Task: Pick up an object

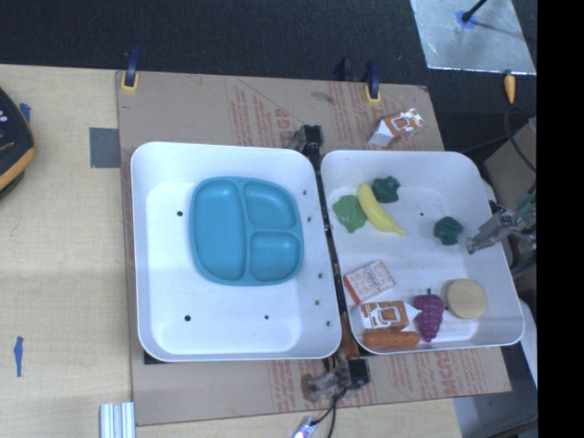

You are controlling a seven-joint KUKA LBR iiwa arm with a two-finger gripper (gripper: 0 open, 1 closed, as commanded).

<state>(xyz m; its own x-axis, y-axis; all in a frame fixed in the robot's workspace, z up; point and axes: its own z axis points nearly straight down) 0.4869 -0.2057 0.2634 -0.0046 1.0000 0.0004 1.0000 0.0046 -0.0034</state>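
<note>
broccoli floret [447, 230] lies at the right bin's [474, 167] right side, just left of the jaws [493, 231]; whether they are open i cannot tell, nothing visibly held; approach step; next, descend over it and close.

Even, bright overhead light, soft shadows, mild glare on white bins [146, 245], slightly soft focus.

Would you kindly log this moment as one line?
end effector: right bin's right rim | holding: nothing seen | nearest: green toy | tray: left bin
</note>
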